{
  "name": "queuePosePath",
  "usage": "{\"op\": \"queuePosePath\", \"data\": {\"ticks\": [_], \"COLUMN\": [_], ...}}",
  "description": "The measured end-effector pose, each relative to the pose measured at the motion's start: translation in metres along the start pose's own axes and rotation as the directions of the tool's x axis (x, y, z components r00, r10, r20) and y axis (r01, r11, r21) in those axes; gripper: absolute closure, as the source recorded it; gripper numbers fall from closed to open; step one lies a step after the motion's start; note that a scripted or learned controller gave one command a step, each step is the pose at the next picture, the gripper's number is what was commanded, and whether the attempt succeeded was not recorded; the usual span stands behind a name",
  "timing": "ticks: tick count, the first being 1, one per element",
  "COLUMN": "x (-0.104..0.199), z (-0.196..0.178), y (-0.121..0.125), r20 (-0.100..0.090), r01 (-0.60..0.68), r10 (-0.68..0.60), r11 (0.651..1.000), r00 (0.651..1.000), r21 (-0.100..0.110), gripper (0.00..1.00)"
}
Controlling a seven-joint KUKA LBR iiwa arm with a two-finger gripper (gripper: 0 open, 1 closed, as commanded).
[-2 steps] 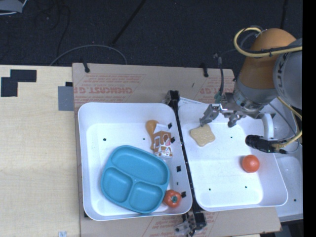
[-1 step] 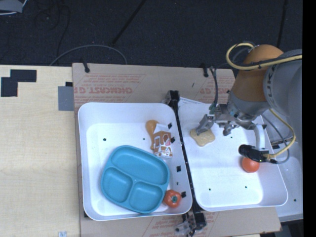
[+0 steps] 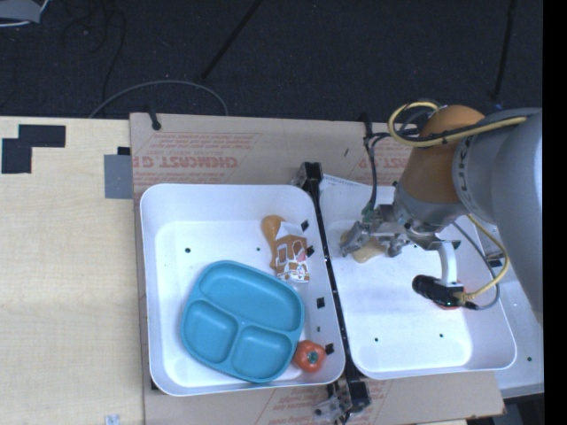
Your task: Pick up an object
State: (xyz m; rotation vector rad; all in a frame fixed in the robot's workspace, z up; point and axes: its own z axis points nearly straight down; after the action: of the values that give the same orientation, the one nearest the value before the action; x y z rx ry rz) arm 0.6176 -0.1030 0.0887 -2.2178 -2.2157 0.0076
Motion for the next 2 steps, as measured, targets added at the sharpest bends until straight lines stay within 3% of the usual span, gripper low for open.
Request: {"op": "queuePosePath", "data": {"ticks": [1, 2], "x": [-0.001, -0.002], "z": [-0.014, -0.077], "y": [0.000, 0.001], "r20": [-0.002, 0.002], "r01": [-0.004, -0.002], "r10": [0.004, 0.002], "r11": [1.000, 1.000], "r00": [1.000, 1.000], "r21": [0.003, -0.011], "gripper": [1.00, 1.00]}}
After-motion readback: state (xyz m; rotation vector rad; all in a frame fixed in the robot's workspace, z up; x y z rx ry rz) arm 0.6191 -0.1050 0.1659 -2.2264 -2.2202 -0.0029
